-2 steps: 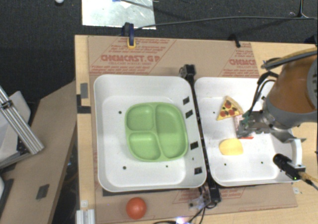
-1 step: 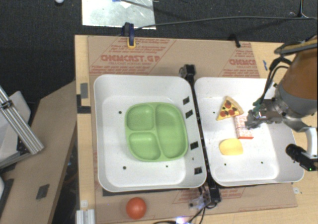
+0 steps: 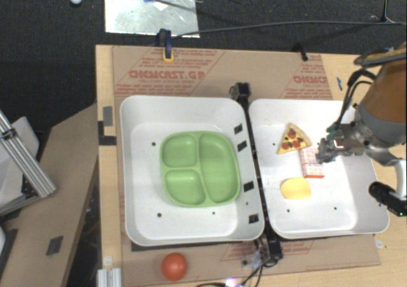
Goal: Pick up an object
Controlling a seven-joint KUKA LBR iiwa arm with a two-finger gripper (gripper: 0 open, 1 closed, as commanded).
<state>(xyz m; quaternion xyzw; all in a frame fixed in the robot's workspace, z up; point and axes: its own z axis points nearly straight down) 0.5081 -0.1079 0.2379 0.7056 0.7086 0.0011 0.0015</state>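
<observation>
The gripper is seen low over the right bin, reaching in from the right edge of the view. Whether it is open or closed cannot be told, since its tip is small and dark against the white floor.

Directly beneath and just to the left of the tip, a small box is found, pinkish-white with red print, lying flat with its long side running away from the camera. Its upper end appears to be touched or overlapped by the tip; a firm grasp is not shown.

Up and to the left of the tip, a pizza slice is laid, a yellow wedge with red spots and an orange crust, its lower corner close to the box. Below the tip, just past the lower end of the box, a yellow lump is placed, rounded and smooth.

Well to the left of the tip, in the left bin, a green divided plate is set, with three compartments. Far down-left, outside the bins, an orange-red ball is rested on the cardboard.
</observation>
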